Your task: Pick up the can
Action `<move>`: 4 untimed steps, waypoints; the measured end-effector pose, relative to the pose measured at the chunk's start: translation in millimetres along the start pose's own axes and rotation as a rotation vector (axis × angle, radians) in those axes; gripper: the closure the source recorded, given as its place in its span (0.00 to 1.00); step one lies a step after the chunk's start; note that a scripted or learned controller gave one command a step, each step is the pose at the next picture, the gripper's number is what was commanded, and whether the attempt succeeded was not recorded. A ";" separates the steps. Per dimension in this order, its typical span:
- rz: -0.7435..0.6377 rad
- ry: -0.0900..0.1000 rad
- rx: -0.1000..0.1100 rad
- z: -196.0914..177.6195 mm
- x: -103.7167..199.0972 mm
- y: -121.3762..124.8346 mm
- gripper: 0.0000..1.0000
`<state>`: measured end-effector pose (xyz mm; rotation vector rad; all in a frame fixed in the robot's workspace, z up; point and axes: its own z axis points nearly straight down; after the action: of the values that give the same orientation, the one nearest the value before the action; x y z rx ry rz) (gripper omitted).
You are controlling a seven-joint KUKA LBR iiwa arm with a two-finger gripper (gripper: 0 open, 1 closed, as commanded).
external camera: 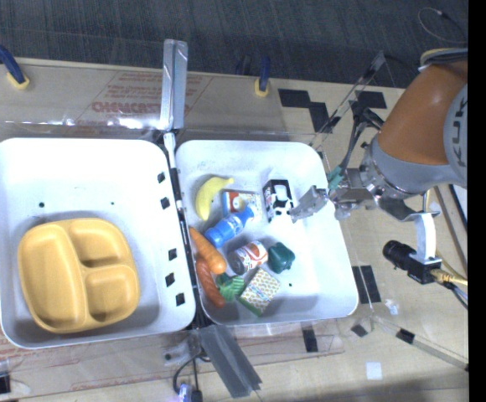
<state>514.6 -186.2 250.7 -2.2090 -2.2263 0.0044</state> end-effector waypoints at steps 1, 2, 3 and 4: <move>0.109 0.000 0.000 160.2 41.0 6.1 0.00; 0.105 0.000 0.004 151.2 41.3 4.7 1.00; 0.094 0.001 -0.001 159.7 9.7 -11.6 1.00; 0.191 0.000 -0.001 26.5 108.6 -35.5 1.00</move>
<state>478.1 -77.9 224.6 -2.4121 -2.0053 0.0039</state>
